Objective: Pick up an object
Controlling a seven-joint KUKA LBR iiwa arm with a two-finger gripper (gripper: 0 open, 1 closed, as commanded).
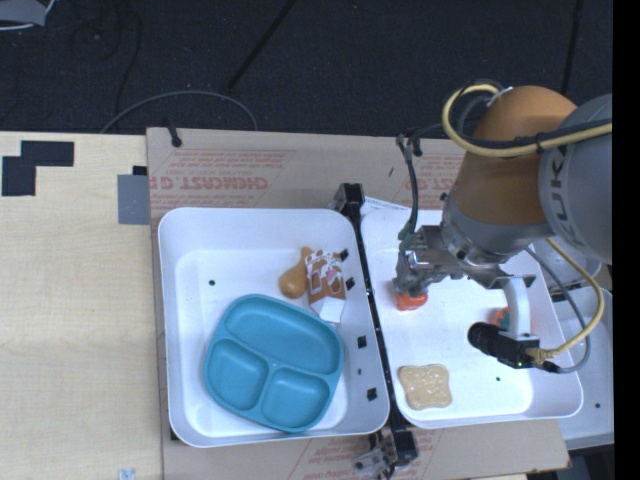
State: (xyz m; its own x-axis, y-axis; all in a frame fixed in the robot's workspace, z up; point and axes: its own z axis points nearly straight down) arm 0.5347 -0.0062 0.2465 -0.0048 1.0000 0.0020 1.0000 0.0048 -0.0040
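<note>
Near the left wall of the right bin (560,408), the gripper (411,286) stands over a small red-orange object (410,300), touching or just above it, apparently placed for a grasp. Whether it is clamped on the object, I cannot tell. A tan toast-like piece (425,386) lies by the bin's near edge.

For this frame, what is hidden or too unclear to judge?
- Gripper, camera view: the wrist sits over it, so its state and any contact with the red object below it are unclear.
- Red object: partly covered by the gripper, so its shape is unclear.
- Brown and white items in the left bin: too small to identify.
- Right bin: its far part is covered by the arm.
</note>
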